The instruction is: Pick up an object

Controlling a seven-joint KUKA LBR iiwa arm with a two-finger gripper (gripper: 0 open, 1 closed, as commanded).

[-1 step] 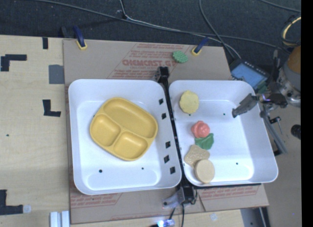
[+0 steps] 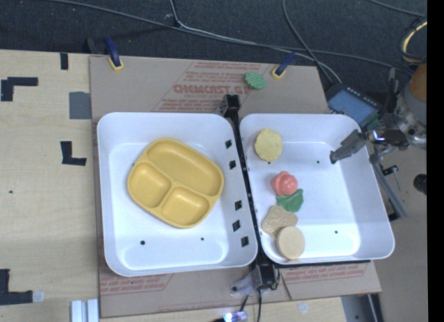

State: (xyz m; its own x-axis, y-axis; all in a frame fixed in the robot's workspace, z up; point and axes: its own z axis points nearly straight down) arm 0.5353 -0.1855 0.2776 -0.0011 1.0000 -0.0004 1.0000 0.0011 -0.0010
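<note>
The right bin (image 2: 347, 244) holds several toy foods along its left side. A yellow round piece (image 2: 268, 145) lies at the back. A red piece (image 2: 284, 183) with a green leaf (image 2: 292, 200) sits in the middle. A tan bread-like slice (image 2: 277, 219) and a pale round disc (image 2: 291, 242) lie at the front. My gripper (image 2: 345, 150) hangs over the bin's back right part, well right of the yellow piece and apart from every item. Nothing shows in its grasp.
The left bin (image 2: 118, 244) holds a yellow divided plate (image 2: 175, 182). A small green object (image 2: 255, 80) lies on the cardboard behind the bins. A black divider (image 2: 239, 175) runs between the bins. Cables cross the dark floor at the back.
</note>
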